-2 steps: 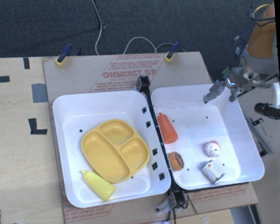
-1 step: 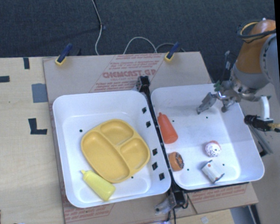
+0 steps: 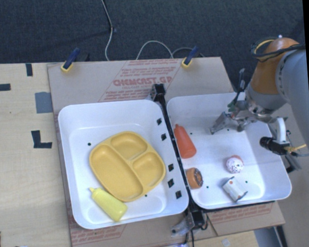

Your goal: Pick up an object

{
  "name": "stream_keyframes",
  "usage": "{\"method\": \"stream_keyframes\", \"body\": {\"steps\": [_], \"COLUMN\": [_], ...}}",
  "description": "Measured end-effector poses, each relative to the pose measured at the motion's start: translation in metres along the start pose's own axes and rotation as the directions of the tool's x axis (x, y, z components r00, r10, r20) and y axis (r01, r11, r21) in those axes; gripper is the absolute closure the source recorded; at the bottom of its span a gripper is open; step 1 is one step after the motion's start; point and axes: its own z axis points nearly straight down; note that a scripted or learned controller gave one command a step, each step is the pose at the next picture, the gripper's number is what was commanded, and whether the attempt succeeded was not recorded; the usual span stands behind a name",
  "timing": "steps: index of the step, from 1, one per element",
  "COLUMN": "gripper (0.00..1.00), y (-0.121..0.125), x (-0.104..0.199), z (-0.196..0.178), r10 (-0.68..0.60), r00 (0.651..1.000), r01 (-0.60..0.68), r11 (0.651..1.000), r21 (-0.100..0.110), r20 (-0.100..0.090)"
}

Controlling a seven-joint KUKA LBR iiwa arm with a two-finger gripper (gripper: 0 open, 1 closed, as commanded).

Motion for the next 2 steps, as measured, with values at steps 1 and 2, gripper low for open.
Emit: {"method": "stream_keyframes", "body": {"steps": [1, 2], "gripper": [1.0, 1.0], "y": [0.001, 0.01], "x": [0.0, -0.001], "z": [-0.014, -0.06], "r10": [-0.002, 0.001], "r00": [1.0, 1.0], "r01": [0.002, -0.001], "r11": [1.0, 1.0], "r21": [-0.003, -0.007], "r20": [0.001, 0.001]}}
